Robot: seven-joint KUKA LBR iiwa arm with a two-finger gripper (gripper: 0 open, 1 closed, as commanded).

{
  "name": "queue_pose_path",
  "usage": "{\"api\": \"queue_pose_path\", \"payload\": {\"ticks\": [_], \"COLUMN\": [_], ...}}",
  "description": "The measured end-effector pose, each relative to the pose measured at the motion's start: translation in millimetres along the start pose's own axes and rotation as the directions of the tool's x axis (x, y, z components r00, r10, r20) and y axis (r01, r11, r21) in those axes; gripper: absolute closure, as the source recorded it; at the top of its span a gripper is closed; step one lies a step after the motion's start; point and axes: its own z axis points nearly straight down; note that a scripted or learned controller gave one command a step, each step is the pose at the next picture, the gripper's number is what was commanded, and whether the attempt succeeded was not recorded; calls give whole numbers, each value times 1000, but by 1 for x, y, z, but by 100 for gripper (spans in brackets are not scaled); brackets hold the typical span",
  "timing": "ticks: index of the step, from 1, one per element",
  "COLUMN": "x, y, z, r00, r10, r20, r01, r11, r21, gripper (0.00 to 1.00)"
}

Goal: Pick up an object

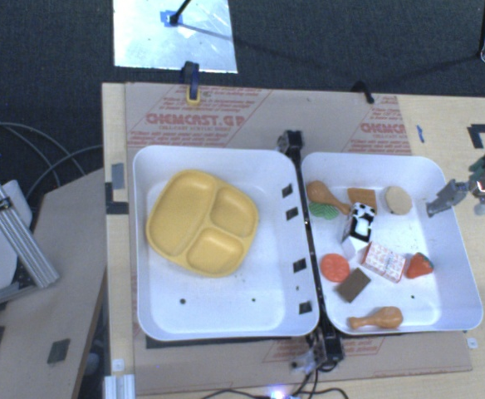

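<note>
The right bin (454, 293) holds several toy foods. Among them are a brown drumstick (325, 195) over a green piece (325, 211), an orange square (361, 196) and a round beige biscuit (398, 199). There is also a black-and-white carton (360, 221), a red disc (335, 267), a pink checkered box (384, 261), a red strawberry (419, 265), a brown square (354, 284) and a second drumstick (377, 318). My gripper (467, 196) hangs over the bin's right rim, right of the biscuit, with nothing seen in it.
The left bin (168, 306) bears a yellow divided plate (203, 221). A black hinge strip (305, 239) runs between the bins. A blue-and-yellow clamp (192, 83) sits on the bench's far edge, and a metal frame (10, 223) stands at the left.
</note>
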Motion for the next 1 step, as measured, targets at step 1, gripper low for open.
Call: {"api": "queue_pose_path", "payload": {"ticks": [1], "x": [-1], "y": [-32], "z": [127], "r00": [1000], "r10": [4], "r20": [-4], "r01": [-4], "r11": [1000], "r21": [11], "gripper": [0]}}
